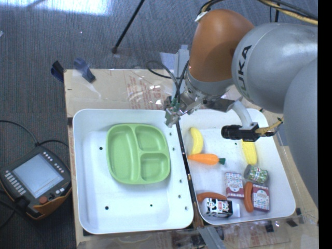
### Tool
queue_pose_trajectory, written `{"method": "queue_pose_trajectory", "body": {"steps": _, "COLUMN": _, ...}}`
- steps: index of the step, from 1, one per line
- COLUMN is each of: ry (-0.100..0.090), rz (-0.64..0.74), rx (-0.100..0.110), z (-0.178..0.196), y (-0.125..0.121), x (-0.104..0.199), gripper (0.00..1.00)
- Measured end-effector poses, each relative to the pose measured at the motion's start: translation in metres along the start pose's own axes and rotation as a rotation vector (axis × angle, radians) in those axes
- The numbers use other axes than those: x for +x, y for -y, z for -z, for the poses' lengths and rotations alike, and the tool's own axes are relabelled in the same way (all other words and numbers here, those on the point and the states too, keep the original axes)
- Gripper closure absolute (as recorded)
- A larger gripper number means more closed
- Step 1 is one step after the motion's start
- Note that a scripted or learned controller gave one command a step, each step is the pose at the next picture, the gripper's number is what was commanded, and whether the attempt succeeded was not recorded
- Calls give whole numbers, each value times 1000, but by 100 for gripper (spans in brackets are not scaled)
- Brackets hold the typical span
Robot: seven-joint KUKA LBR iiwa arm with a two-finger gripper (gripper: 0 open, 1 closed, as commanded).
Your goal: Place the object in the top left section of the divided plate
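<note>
A: One arm, one plate, and the object isn't named. The gripper (171, 117) sits over the seam between the two bins, at about 1 o'clock from the divided plate (138, 153). Nothing visible between the fingers. How far they're open, I can't tell; too small and foreshortened from this angle.

B: Candidates?

A: All in the right bin (280, 191). Nearest the gripper is a small banana (196, 140), at roughly 4 o'clock from it. Just below that, touching or nearly so, is a carrot (204, 159) lying crosswise. A corn cob (249, 152) lies further right, then a green packet (256, 175), two red cartons (234, 184), a sausage (248, 197), and a milk carton (218, 207) at the bin's 7 o'clock corner.

B: Handling, if it's the banana?

A: It looks like toy plastic. My guess is light, rigid, smooth, and not fragile. The curved body could roll or squirt out of a pinch. I'd grip across the thickest middle, jaws square to its long axis. The carrot sits close, so come down clear of it.

B: Target?

A: The plate sits in the left bin (88, 191), with its large section on the left and two small sections on the right. Top left reads as the upper end of the large section, around 10 o'clock on the plate. The walls are shallow, so release low.
</note>
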State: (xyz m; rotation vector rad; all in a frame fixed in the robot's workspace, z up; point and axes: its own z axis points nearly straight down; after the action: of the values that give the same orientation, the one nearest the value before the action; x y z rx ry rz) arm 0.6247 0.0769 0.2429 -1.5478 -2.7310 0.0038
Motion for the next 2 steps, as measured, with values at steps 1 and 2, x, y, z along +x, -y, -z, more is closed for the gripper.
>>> {"method": "queue_pose_trajectory", "body": {"steps": 1, "ry": 0, "rz": -105, "rx": 0, "z": 79, "y": 0, "x": 4, "gripper": 100}}
{"method": "queue_pose_trajectory", "body": {"steps": 2, "ry": -1, "rz": -160, "rx": 2, "z": 14, "y": 27, "x": 27, "gripper": 100}}
